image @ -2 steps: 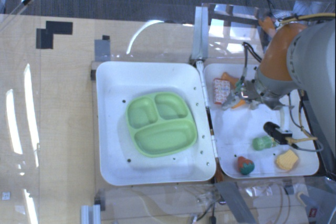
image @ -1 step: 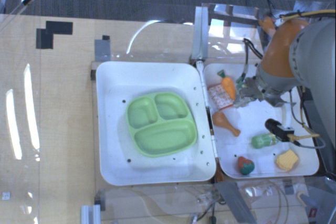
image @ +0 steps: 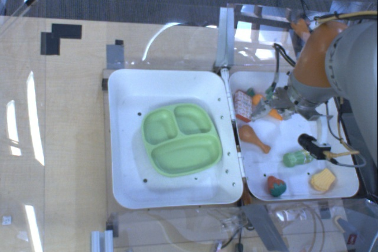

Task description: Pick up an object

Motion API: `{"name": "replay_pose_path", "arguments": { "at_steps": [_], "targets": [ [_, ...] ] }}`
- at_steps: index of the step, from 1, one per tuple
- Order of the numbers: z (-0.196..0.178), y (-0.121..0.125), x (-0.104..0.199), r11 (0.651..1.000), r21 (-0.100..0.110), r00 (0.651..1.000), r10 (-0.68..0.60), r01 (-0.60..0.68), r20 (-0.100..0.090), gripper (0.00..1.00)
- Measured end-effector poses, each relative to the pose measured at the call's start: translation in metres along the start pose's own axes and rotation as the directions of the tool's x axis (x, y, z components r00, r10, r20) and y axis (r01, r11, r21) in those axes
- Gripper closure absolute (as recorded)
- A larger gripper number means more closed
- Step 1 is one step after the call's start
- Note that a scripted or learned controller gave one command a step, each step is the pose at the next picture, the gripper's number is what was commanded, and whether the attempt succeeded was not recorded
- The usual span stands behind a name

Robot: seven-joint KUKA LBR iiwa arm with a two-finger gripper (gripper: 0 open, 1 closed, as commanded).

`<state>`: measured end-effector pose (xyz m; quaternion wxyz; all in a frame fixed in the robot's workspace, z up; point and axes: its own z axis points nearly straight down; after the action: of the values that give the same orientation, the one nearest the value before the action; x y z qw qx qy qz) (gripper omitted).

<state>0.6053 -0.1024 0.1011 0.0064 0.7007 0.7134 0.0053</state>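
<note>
My gripper (image: 273, 103) hangs low over the upper middle of the right bin (image: 348, 189), at the end of the grey arm with its orange band. Close to its tip lie a small orange piece (image: 276, 115) and another orange bit (image: 258, 100) with a green speck (image: 251, 92) beside it. A red and white packet (image: 243, 105) lies against the bin's left wall. Below it is an orange drumstick (image: 254, 137). A green bottle-shaped toy (image: 296, 157), a yellow corn piece (image: 322, 180) and a red and green fruit (image: 276, 186) lie toward the front.
The left bin (image: 124, 186) holds a green divided plate (image: 182, 140) at its middle. A raised divider (image: 233, 133) separates the two bins. The arm's bulk covers the right bin's upper right corner. Wooden bench stretches to the left.
</note>
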Motion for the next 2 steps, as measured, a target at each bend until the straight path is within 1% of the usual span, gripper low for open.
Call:
{"name": "replay_pose_path", "arguments": {
  "at_steps": [1, 2],
  "targets": [
    [0.015, 0.044, -0.028, 1.0, 0.015, 1.0, 0.005, -0.005, -0.001, 0.0],
    [0.004, 0.044, -0.026, 1.0, 0.02, 1.0, -0.006, 0.006, 0.0, 1.0]
  ]
}}
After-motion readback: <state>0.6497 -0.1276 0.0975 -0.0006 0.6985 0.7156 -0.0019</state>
